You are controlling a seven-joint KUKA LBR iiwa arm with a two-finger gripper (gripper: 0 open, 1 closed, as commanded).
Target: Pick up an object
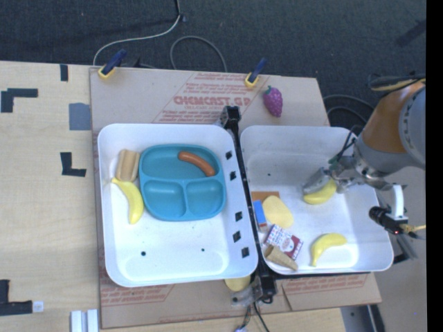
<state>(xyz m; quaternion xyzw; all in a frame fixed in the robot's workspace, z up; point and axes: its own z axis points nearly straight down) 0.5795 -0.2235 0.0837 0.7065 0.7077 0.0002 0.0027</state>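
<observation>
i see the jaws (322, 183) down in the right bin (297, 138), right at a yellow lemon-like piece (319, 196) near the bin's middle. the tips touch or sit just over its top edge, but i cannot tell how wide they stand or whether the piece is caught between them. the arm (391, 130) comes in over the bin's right wall.

around it in the same bin: a yellow banana (325, 244) lies toward the front, well apart from the jaws. along the left wall i see a pale yellow wedge (277, 211), a blue block (259, 214), a red-and-white packet (283, 241) and a tan cone (282, 256), bunched together.

the left bin (166, 265) holds a blue divided plate (183, 182) with a sausage (197, 162) on it, a second banana (131, 199) and a bread roll (127, 164) beside the plate. a purple grape bunch (273, 101) lies on the counter (41, 185) behind the bins.
</observation>
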